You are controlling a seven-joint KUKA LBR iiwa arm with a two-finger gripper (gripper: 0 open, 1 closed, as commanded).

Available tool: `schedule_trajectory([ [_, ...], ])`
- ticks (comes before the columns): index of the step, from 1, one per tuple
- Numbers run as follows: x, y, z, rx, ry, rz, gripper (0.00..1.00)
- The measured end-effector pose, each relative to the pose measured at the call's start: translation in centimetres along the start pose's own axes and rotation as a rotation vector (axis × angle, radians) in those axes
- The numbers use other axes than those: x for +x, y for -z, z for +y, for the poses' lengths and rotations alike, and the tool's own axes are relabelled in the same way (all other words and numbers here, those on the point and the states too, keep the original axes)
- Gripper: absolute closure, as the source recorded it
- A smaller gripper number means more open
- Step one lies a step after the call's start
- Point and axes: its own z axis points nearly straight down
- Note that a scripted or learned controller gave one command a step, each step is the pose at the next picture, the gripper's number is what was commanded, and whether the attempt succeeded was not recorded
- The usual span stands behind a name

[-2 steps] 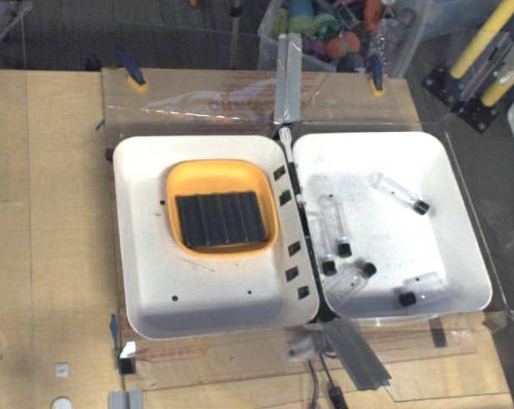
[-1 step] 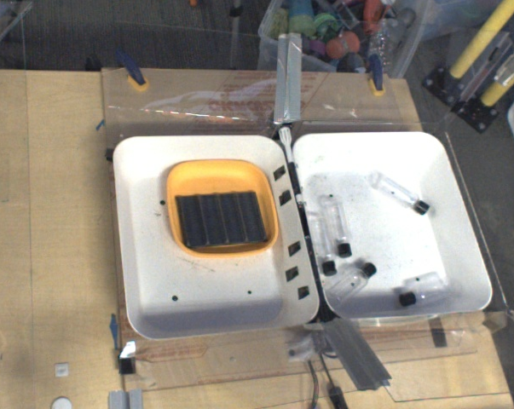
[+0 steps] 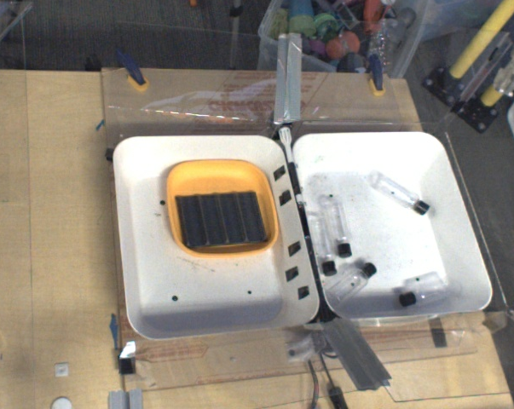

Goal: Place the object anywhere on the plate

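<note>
- Tubes of clear plastic with black caps lie in the right bin (image 3: 465,228), all to the right of the orange plate (image 3: 222,172). The nearest tube (image 3: 418,286) is well apart from the plate.
- A second tube (image 3: 356,274) lies closer to the plate, beyond the bin divider.
- Two more tubes (image 3: 333,227) lie side by side, level with the plate.
- The plate sits in the left bin (image 3: 154,313) and carries a dark ribbed block (image 3: 221,218).
- The farthest tube (image 3: 399,192) lies right of the plate.
- Pincer state: I cannot tell.

glossy orange plastic plate (image 3: 181,180), clear plastic tubes (image 3: 397,192)
</note>
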Motion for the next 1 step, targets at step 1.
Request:
schedule_trajectory([
  [1, 0.14, 0.01, -0.06, -0.001, 0.354, 0.0, 1.0],
])
